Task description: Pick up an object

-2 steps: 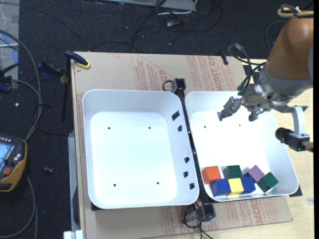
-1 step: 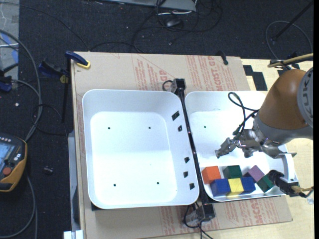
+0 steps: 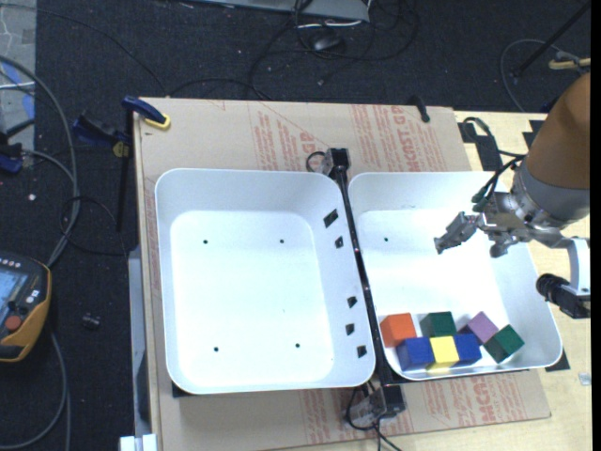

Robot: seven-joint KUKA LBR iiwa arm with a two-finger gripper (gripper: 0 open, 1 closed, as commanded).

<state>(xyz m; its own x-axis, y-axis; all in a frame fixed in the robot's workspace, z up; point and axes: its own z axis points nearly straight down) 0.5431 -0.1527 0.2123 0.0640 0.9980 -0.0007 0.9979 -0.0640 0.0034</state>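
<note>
Over the right bin, the gripper hung, holding nothing. Finger state: cannot tell. Blocks clustered at the bin's near edge.

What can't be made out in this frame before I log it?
- Tool: small and dark against the right bin; whether it is open or shut cannot be told.
- Arm: cut off by the right edge.
- Dark green block: partly hidden behind the yellow block and blue block.
- Device: cut off by the left edge; its screen is too small to read.
</note>
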